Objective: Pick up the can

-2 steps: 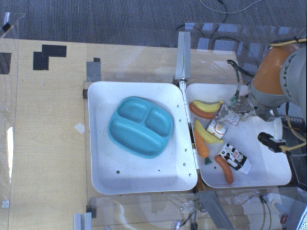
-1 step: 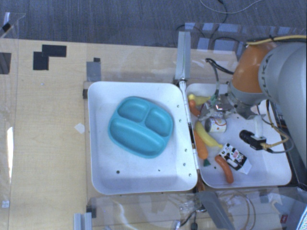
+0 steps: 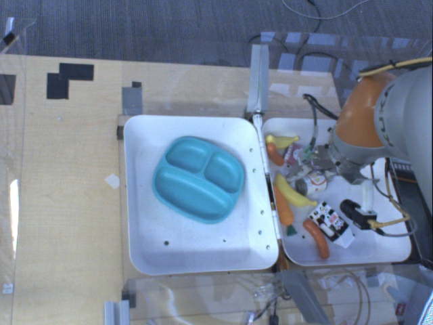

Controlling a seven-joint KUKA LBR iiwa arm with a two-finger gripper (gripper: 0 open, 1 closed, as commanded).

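The right bin (image 3: pixel 382 248) is crowded along its left wall, where it meets the left bin (image 3: pixel 152 246). A small banana (image 3: pixel 283 141) lies at the top, with an orange piece (image 3: pixel 274 154) just under it. A larger banana (image 3: pixel 295 192) sits lower, touching a carrot (image 3: pixel 284 212) that runs down beside the wall. Toward the near edge lie a reddish sausage (image 3: pixel 316 239) and a black-and-white patterned box (image 3: pixel 330 222), just beside each other. The can (image 3: pixel 313 181) lies about mid-bin, hemmed in by the larger banana on its left and the box below it. The gripper (image 3: pixel 314 166) hangs right over the can's upper side, and whether the claw is open, closed or touching the can cannot be told. Bare floor in this bin shows mainly at the lower right corner. The grey arm (image 3: pixel 396 124) hides the bin's upper right part. A red-and-green thing (image 3: pixel 292 156) by the gripper is too small to name. In the left bin a blue divided plate (image 3: pixel 199 178) sits in the middle, with clear floor all round it.
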